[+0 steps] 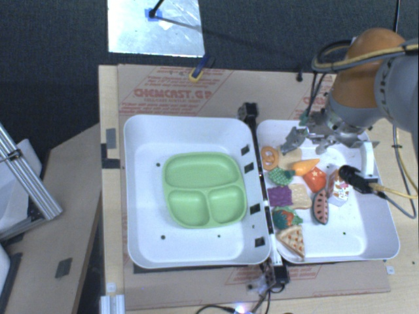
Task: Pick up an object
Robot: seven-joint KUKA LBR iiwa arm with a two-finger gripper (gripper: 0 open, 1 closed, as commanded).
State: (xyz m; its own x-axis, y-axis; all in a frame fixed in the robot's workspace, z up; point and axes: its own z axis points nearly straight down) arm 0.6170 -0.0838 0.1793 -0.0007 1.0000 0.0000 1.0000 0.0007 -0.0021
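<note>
My gripper hangs low over the back of the right bin, near its far left corner. From this angle I cannot tell whether it is spread apart or closed together, and I see nothing held in it.

The things to pick from all lie in that bin, crowded toward its left side. A pretzel sits just below and left of my gripper. An orange carrot lies almost directly under it, pointing right. Next to the carrot are a green leafy piece and a red piece. Nearer the front come purple grapes with a pale cracker touching them on the right. A watermelon slice stands beside the cracker, and a small white-and-pink item lies just right of that slice. Closest to the front wall are a mixed green-and-orange vegetable piece and a pizza slice. The right half of this bin's floor is bare white.

The left bin holds a green divided plate, lying flat in the middle with three compartments. Both bins rest on a printed cardboard sheet on the bench.
</note>
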